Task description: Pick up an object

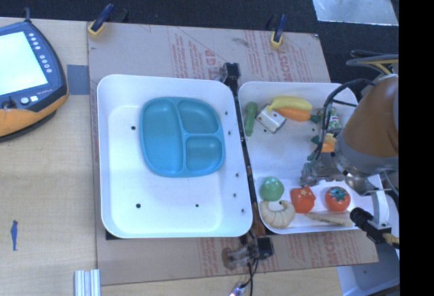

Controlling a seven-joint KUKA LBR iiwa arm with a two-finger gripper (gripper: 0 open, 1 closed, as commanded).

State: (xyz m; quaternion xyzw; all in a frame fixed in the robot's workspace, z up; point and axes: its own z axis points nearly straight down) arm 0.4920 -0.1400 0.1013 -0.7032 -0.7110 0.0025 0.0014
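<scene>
The right bin (288,94) holds several toy foods. At its back lie a yellow banana (290,103), an orange carrot (294,113), a green cucumber (250,118) and a small grey block (270,121). Along its front sit a green ball (272,188), a beige bun-like piece (277,214) and two red tomatoes (302,199) (337,199). My gripper (314,174) hangs low in the right bin, just above and behind the left tomato. The arm's grey body (369,128) covers the bin's right side.
The left bin (115,152) bears a blue divided plate (182,136). A black post (232,72) stands between the bins at the back. An orange-edged tablet (24,77) lies at the far left of the bench. Clamps (277,35) hold the cardboard sheet.
</scene>
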